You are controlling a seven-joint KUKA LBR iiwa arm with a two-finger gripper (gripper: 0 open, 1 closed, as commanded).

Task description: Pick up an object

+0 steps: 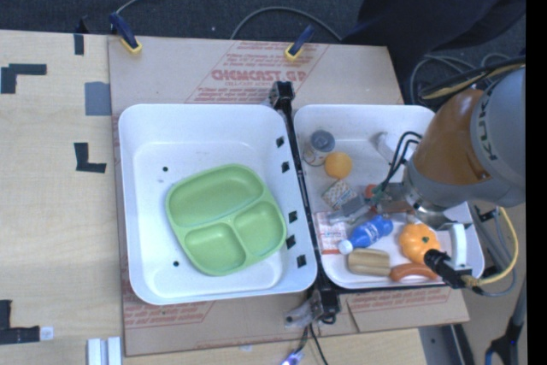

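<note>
The right bin [359, 114] holds several small things. A small jar with a grey lid [320, 141] and an orange ball [338, 164] lie near its far left. A grey-brown packet [342, 197] lies in the middle. Nearer the front are a blue bottle with a white cap [368, 232], a tan block [367, 262], an orange rounded toy [417, 241] and a red-orange piece [410, 273]. My gripper [386, 197] is low over the bin's middle right, just right of the packet and above the blue bottle. The arm's orange-banded wrist [453, 151] hides most of it.
The left bin [137, 141] holds a green divided plate [226, 218]. A black divider with clips [292, 175] runs between the bins. A white object [381, 141] lies at the right bin's far side. Cables loop beside the arm at the right and behind the bench.
</note>
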